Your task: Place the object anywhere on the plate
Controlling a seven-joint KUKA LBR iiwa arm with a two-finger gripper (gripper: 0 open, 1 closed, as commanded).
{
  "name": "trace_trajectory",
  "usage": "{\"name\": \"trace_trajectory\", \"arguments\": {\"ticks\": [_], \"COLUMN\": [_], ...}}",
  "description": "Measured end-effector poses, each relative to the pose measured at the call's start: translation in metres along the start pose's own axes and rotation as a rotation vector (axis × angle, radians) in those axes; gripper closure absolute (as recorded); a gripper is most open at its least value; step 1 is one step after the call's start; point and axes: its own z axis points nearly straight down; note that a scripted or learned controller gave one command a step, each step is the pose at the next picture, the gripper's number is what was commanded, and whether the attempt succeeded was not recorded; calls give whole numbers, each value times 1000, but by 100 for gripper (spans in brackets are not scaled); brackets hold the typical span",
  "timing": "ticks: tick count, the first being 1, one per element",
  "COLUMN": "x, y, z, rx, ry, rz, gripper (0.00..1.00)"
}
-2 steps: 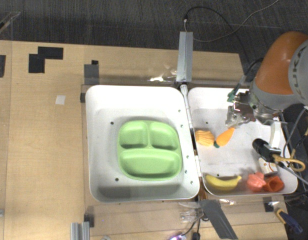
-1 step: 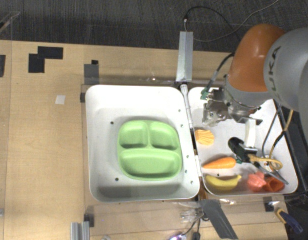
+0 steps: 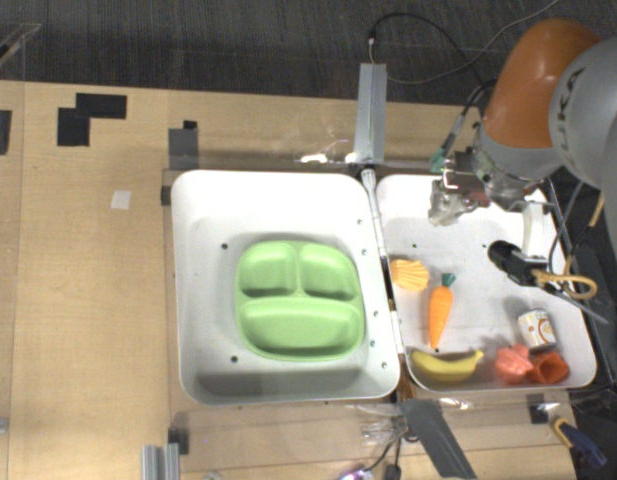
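Gripper point(image 3: 450, 204) is hanging over the 11 o'clock corner of the right bin point(image 3: 478, 303), carried by the grey arm point(image 3: 588, 98), which is reaching in from 3 o'clock with its orange band point(image 3: 533, 73) facing the camera. Whether the gripper is apart or together cannot be told from this slanted view, and no item is visibly sitting in it. Green plate point(image 3: 298, 298) is lying flat at the centre of the left bin point(image 3: 203, 268), with two small compartments on its 12 o'clock side and one wide compartment on its 6 o'clock side. The loose items are all lying in the right bin, well apart from the plate. A yellow ridged piece point(image 3: 410, 274) is resting at 9 o'clock, close to the wall between the bins. An orange carrot point(image 3: 440, 313) is lying just beside it toward 6 o'clock, with its green top pointing to 12 o'clock. A banana point(image 3: 446, 365) is lying along the 6 o'clock wall, near the carrot's tip. A pink item point(image 3: 512, 364) and an orange cup point(image 3: 552, 369) are sitting side by side at 5 o'clock, and a small white-and-brown container point(image 3: 536, 328) is sitting just beyond them toward 12 o'clock.
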Motion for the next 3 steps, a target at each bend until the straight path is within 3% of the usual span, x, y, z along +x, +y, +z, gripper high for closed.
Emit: {"name": "trace_trajectory", "arguments": {"ticks": [1, 2, 3], "x": [-33, -31, -69], "y": [-65, -64, 18], "z": [-21, -31, 3], "rx": [1, -2, -1], "ry": [0, 1, -1], "rz": [223, 215, -2], "gripper": [100, 100, 100]}}
